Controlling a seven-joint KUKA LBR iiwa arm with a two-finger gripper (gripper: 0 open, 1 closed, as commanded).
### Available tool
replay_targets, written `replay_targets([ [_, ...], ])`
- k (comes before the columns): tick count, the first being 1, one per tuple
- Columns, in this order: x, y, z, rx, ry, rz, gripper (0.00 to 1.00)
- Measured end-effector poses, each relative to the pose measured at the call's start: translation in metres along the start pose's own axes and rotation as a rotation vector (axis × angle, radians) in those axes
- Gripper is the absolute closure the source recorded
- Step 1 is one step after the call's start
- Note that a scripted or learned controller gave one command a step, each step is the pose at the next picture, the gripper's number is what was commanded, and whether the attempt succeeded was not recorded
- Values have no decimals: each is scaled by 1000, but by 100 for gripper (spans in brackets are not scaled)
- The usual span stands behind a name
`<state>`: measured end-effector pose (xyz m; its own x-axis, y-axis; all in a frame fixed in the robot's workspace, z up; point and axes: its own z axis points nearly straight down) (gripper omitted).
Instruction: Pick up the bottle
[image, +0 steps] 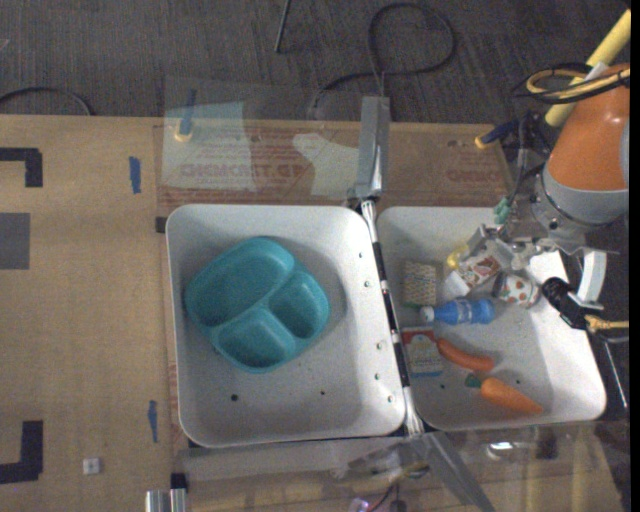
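The arm comes in from the right, its orange band (592, 140) at the upper right corner, and the gripper (500, 245) hangs over the upper part of the right bin (570, 395). Its metal parts blend with the clutter beneath, so whether the fingers are spread or closed cannot be told, and nothing can be seen held between them. Just under the gripper lies a small carton with red print (482, 268), and beside that, to the right, a small round white object with red markings (516, 290); contact with either cannot be judged. The bottle (462, 312), blue with a white cap toward the left, lies on its side near the middle of the right bin, just below the carton and apart from the gripper. To its upper left sits a tan rectangular sponge-like block (420, 282). Below the bottle lie two toy carrots, one (463, 355) near the bin's centre and another (505, 395) closer to the front edge. The left bin (200, 390) holds a teal divided plate (257, 302), resting face up.
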<state>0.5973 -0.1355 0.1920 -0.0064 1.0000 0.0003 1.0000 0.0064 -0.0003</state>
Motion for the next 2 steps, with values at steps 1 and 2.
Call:
replay_targets([
  [1, 23, -48, 103, -10, 0, 91, 0],
  [2, 5, -79, 103, -10, 0, 148, 0],
])
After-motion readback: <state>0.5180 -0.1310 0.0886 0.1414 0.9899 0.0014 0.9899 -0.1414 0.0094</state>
